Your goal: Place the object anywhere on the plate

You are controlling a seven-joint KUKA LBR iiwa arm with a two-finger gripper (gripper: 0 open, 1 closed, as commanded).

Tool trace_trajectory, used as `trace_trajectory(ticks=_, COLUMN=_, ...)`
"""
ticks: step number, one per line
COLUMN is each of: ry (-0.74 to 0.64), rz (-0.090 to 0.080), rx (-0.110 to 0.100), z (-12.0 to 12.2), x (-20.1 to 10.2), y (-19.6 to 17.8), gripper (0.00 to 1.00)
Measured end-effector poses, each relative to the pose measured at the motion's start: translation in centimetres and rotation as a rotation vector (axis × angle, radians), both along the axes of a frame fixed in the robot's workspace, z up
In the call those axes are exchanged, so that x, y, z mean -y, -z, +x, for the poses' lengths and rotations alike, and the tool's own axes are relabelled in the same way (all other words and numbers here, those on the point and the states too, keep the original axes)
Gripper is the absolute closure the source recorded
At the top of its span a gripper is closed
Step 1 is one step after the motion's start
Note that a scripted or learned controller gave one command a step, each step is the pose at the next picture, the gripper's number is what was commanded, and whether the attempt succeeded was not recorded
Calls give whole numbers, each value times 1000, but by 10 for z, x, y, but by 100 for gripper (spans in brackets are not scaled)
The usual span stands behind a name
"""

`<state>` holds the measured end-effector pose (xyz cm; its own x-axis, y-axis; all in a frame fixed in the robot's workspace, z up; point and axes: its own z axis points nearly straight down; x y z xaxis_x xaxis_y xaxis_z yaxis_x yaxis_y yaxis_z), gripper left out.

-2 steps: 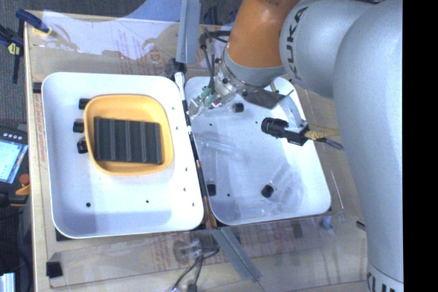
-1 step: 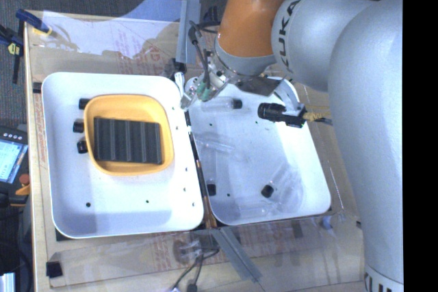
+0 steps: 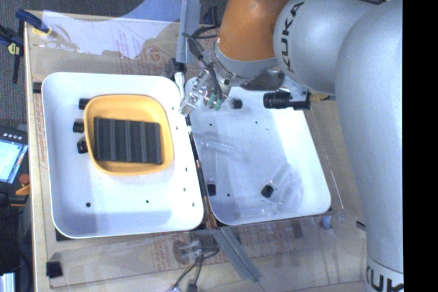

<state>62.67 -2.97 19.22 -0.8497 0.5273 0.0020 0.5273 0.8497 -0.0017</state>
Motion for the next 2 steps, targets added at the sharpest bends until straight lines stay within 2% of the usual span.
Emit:
trace_trajectory(ticks=1, ry=0, rz=0, rx=0, z=0, x=0, y=0, gripper=0)
trace_trajectory(ticks=2, ry=-11, rz=-1, rx=3, z=4, x=-84, y=-32, gripper=0)
